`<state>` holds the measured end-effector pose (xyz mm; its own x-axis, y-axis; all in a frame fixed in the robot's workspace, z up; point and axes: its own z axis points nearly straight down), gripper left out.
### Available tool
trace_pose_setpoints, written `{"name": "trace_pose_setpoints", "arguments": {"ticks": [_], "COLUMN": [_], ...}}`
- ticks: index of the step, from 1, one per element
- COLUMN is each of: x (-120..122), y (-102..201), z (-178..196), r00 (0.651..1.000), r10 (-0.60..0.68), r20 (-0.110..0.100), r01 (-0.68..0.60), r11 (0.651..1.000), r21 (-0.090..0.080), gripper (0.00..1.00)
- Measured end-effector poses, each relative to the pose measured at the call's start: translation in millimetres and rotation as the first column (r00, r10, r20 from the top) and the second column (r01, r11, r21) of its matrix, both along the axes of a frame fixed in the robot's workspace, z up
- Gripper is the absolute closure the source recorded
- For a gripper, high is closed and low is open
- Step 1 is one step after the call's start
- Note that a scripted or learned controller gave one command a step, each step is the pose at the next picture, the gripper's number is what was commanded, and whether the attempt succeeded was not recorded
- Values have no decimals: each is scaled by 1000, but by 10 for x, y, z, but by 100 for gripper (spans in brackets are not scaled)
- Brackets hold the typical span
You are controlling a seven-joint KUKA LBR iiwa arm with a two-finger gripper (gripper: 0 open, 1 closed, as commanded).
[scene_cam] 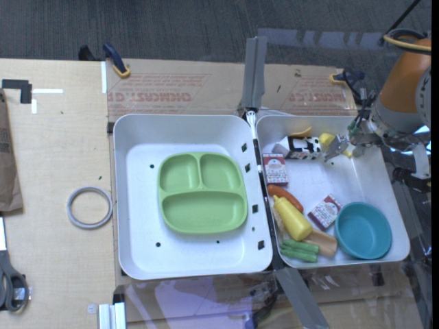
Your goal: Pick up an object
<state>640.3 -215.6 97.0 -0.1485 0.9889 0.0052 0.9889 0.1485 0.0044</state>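
Note:
The right bin (pixel 370 177) holds several small things. A red carton (pixel 275 169) lies by its left wall, and a black-and-white toy cow (pixel 304 147) lies at the back with a small yellow piece (pixel 326 140) beside it. Along the front are a yellow bottle (pixel 293 219), a second red packet (pixel 324 212), a green pod (pixel 299 251) and a blue bowl (pixel 363 230). My gripper (pixel 339 150) hangs low over the bin's back right part, just right of the yellow piece and the cow. Nothing is visibly held in it. The orange-banded wrist (pixel 405 81) rises behind it.
The left bin (pixel 137 252) holds a green divided plate (pixel 202 192). A metal divider post (pixel 254 74) stands between the bins at the back. On the bench to the left lie a tape ring (pixel 89 206), a brown bag (pixel 8 163) and scissors (pixel 12 290).

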Motion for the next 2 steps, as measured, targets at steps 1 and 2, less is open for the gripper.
{"name": "trace_pose_setpoints", "arguments": {"ticks": [1,2], "x": [201,210], "y": [-27,3], "z": [106,-14], "r00": [1000,997], "r10": [30,72], "r20": [-3,-5], "r01": [-30,-72], "r11": [1000,997], "r21": [-4,1], "gripper": [0,0]}}
